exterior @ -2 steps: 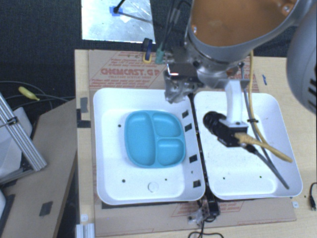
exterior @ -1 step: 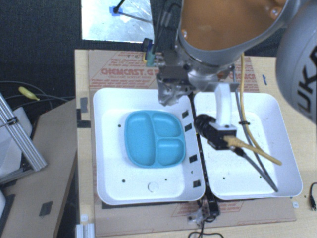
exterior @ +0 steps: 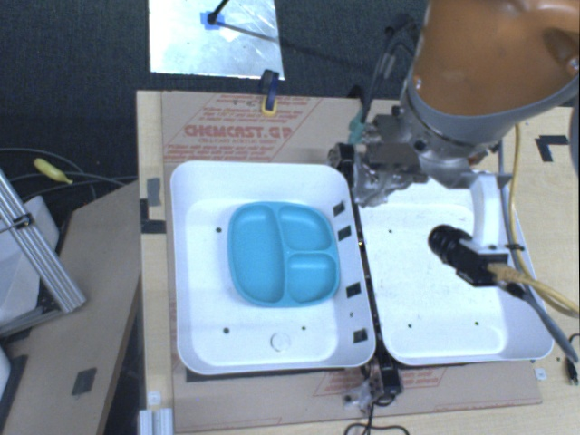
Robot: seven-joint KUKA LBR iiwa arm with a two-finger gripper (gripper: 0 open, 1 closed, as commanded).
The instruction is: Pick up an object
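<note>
The arm (exterior: pixel 494 48) fills the upper right of the frame, its orange band broad above a grey wrist. Under it lies the tabletop (exterior: pixel 245 120), a brown board with red lettering that carries both bins. The left bin (exterior: pixel 204 338) occupies the centre-left of the frame; the right bin (exterior: pixel 435 333) sits against it at the lower right, their inner walls touching along a seam marked by black clips. A blue divided plate (exterior: pixel 283 253) lies flat near the middle of the left bin, three compartments facing up, apart from every wall. The tool (exterior: pixel 373 175) hangs below the wrist at the top end of the seam, over the upper left corner of the right bin; whether it is released or clenched I cannot tell. A black cylindrical fitting (exterior: pixel 462 254) on a white bracket sits over the right bin.
</note>
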